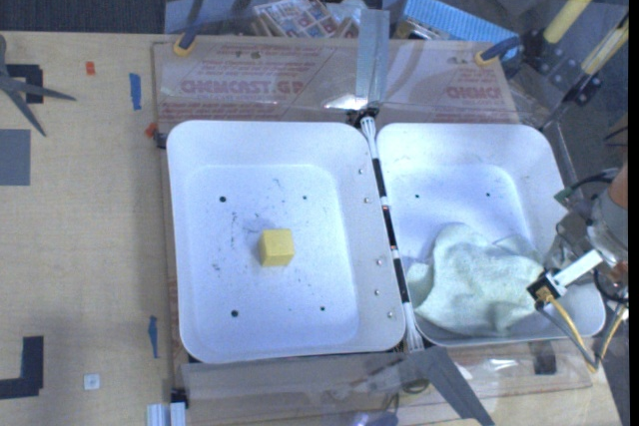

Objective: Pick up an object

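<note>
Two candidates for the pick are offered, and both are placed here against the seam (383, 214) where the two bins meet. A small yellow cube (277, 247) is seen well to the view's left of the seam, alone near the middle of the left bin (200, 155). A crumpled pale cloth (477, 289) is heaped just to the right of the seam, in the near part of the right bin (459, 150), with one fold all but touching the seam. The cube is judged light and perhaps slightly yielding, and its flat faces are easily squeezed, so it is best taken across two opposite faces from straight above. The cloth is judged soft, limp and light. It cannot be clamped whole, so a raised fold near the top of the heap is to be pinched, and sagging and dragging are to be expected. The gripper (599, 239) is found far to the right of the seam, beyond the cloth, and is partly cut off at the view's edge. Whether it is open or closed cannot be told, and nothing is seen to be held. Whatever may lie under the cloth is hidden, and the cube's material cannot be made out with certainty.
</note>
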